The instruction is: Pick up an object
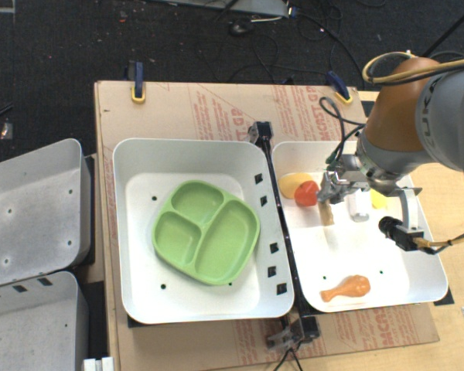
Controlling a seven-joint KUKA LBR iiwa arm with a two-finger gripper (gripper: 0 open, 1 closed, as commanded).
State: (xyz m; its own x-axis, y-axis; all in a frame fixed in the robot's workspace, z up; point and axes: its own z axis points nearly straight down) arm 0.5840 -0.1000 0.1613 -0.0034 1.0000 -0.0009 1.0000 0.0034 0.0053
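Over the right bin the grey arm reaches down; its gripper sits low at the bin's far-left part. Finger state cannot be made out. Just left of the gripper lie a red tomato-like piece and a yellow piece, touching each other. An orange drumstick-shaped toy rests near the bin's near wall, well apart. Left bin holds a green divided plate, flat, roughly centred.

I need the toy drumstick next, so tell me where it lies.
The orange drumstick lies in the right bin, near its front edge, well below the red tomato and the gripper.
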